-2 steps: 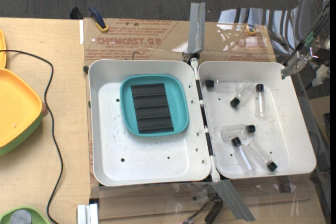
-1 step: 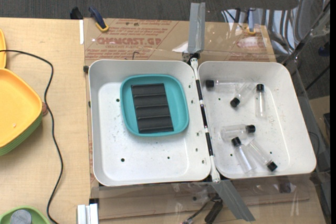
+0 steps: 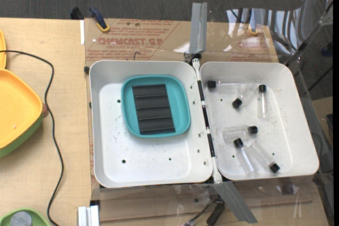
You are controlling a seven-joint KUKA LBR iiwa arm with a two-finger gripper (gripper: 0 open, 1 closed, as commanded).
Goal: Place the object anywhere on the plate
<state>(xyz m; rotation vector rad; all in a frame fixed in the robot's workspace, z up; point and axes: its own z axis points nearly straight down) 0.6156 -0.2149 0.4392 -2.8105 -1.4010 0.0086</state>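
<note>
A teal square plate (image 3: 180, 114) lies in the left white bin (image 3: 106, 129), towards its upper middle. A dark ribbed rectangular insert (image 3: 153, 109) rests on the plate's centre. In the right white bin (image 3: 296, 114) several clear plastic vials with black caps lie scattered: one (image 3: 261, 100) near the upper right, one (image 3: 242, 97) near the upper middle, one (image 3: 224, 83) by the top left, and others (image 3: 243, 155) low in the bin.
Yellow and green plates (image 3: 16, 114) sit on the wooden table at far left, with a black cable (image 3: 53, 129) running past them. A cardboard sheet (image 3: 143, 39) lies behind the bins. A grey metal post (image 3: 198, 29) stands at the back between them.
</note>
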